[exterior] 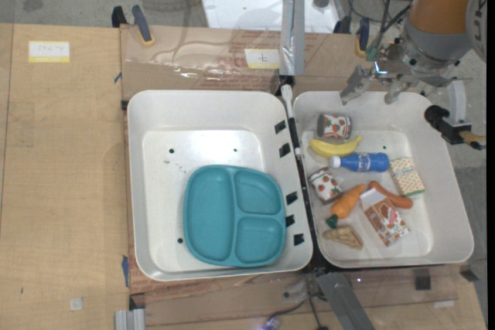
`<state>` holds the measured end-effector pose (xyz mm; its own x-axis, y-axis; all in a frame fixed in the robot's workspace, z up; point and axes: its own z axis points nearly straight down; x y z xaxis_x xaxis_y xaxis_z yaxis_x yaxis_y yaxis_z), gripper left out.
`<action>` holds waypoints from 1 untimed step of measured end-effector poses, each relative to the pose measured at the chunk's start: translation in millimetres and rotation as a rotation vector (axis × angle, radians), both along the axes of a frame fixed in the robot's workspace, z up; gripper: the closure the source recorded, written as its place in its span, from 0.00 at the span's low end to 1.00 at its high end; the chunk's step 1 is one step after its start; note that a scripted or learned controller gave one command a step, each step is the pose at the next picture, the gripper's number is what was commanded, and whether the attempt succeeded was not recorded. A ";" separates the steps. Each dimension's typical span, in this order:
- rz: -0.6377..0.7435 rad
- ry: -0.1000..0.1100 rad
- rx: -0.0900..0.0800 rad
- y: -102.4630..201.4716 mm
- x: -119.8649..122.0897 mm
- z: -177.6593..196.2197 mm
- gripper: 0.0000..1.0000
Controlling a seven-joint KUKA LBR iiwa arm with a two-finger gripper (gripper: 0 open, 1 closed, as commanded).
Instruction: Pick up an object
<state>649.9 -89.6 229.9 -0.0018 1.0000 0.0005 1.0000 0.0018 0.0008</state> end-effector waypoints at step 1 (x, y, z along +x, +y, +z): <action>-0.044 -0.014 -0.002 -13.1 -31.4 -119.2 0.00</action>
